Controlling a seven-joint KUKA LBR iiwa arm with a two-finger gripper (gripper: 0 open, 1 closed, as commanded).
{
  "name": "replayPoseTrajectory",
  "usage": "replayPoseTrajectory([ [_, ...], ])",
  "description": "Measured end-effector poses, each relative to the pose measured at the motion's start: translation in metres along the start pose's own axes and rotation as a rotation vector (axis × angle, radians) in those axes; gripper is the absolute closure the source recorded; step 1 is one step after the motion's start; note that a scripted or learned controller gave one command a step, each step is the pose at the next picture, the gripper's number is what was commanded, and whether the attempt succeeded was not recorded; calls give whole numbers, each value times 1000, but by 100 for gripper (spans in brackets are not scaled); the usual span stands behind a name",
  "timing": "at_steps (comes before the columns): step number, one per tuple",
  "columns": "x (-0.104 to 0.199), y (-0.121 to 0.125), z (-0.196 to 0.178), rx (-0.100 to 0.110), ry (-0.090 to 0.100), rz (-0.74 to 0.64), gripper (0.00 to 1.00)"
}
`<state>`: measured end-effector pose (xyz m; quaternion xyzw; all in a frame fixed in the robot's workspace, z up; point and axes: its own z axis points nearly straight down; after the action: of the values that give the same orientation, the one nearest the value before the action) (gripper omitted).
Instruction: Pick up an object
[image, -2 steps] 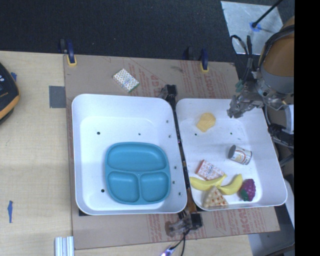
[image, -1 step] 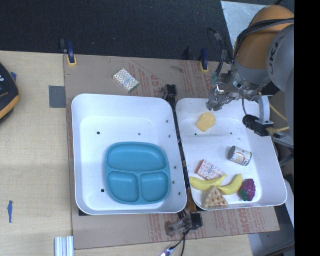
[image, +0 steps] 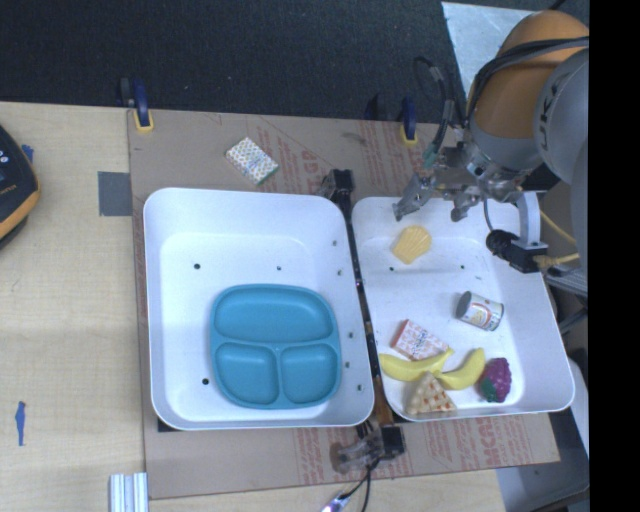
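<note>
My gripper (image: 432, 205) hangs over the far edge of the right bin (image: 530, 400), open, with nothing between its fingers. Just below it lies a yellow cheese-like wedge (image: 411, 244). Further toward the front of that bin are a small tin can (image: 480, 311), a red and white packet (image: 417, 339), a banana (image: 432, 367), a pizza slice (image: 429, 397) and a purple bunch of grapes (image: 496, 379).
The left bin (image: 180, 230) holds a blue divided tray (image: 274, 344). A small patterned packet (image: 251, 159) lies on the cardboard behind the left bin. Clamps sit between the bins at the back (image: 340, 184) and front (image: 372, 446). A black cable part (image: 512, 249) hangs over the right bin.
</note>
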<state>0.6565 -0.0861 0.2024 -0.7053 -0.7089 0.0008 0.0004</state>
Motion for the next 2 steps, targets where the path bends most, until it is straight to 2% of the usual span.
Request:
replayPoseTrajectory([
  [1, -8, -1, 77, 3, 0, 1, 0],
  [2, -26, -1, 111, 3, 0, 2, 0],
])
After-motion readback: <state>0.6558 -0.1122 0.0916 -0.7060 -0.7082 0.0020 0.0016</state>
